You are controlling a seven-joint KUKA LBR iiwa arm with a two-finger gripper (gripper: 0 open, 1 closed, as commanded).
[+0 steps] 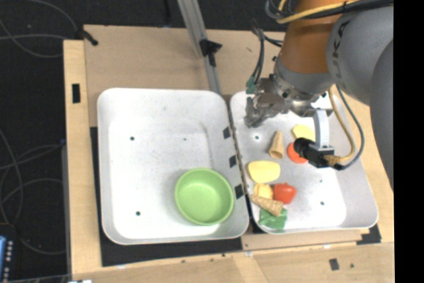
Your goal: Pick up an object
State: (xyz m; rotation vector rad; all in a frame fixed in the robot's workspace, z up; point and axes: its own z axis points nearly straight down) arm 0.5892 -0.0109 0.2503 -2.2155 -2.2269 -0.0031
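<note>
I'm reaching in from the right, my grey arm (361,50) with its orange band bent over the right bin (331,212). My fingers (255,114) hang low over that bin's far left corner, close to the wall that meets the left bin (132,122). They show as a dark cluster from up here, and I cannot tell whether they are apart or together. Nothing shows between them.

Here's what lies under and around me. Just nearer than my fingers, a small tan cone (275,144) lies on the bin floor, apart from them. To its right there's a pale yellow piece (303,132) and an orange-red piece (296,152), both partly tucked behind the black fitting and cable on my wrist. Along the bin's left wall sits a yellow lemon-like shape (264,171). Closer to the near edge, things bunch together: a red tomato-like piece (284,193), a small yellow piece (263,191) touching it on the left, another tan cone (269,205) lying across them, and something green (275,222) in the near left corner.

Over in the left bin, a green bowl (204,196) stands upright by the near right corner, well apart from me. A metal pole (189,6) slants across the bench (139,56) at the far edge.
</note>
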